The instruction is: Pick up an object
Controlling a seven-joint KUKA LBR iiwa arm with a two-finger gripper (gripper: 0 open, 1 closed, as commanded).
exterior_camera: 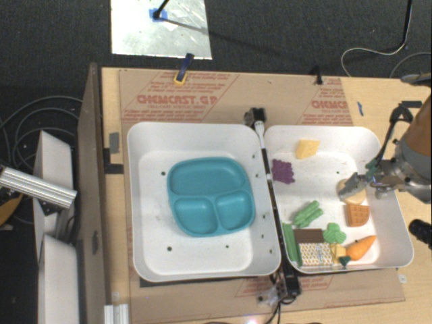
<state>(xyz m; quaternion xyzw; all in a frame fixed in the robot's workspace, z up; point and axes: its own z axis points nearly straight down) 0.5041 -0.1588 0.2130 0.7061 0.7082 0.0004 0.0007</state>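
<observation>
Nearest the tool is a square orange waffle-textured toy piece (357, 214), lying flat on the floor of the right-hand shallow white bin (324, 140) toward its right wall. A pale, rounded tan lump (352, 196) sits just above it, touching or overlapping its upper edge, directly under the two-finger gripper (361, 183). Whether that lump is a separate object or part of the tool cannot be told, and the state of the grasping end cannot be told either: it is too small and blurred. No object is seen lifted clear of the bin floor.

Judgement: the step in hand is the approach or descent onto a target; a confirmed grasp is not yet shown. The next move calls for a straight descent centred on one item, closure, then a vertical lift.

Neighbouring items in the same bin: an orange toy carrot (362, 246), a green broccoli-like piece (333, 233), a brown block (309, 235), a patterned yellow-white block (314, 254), a green bean-pod cluster (307, 214), a purple grape bunch (283, 171) and a yellow wedge (307, 148). The lower cluster is crowded and could be disturbed.

The left-hand white bin (152, 147) bears a teal three-compartment plate (210, 196), well apart from the work.
</observation>
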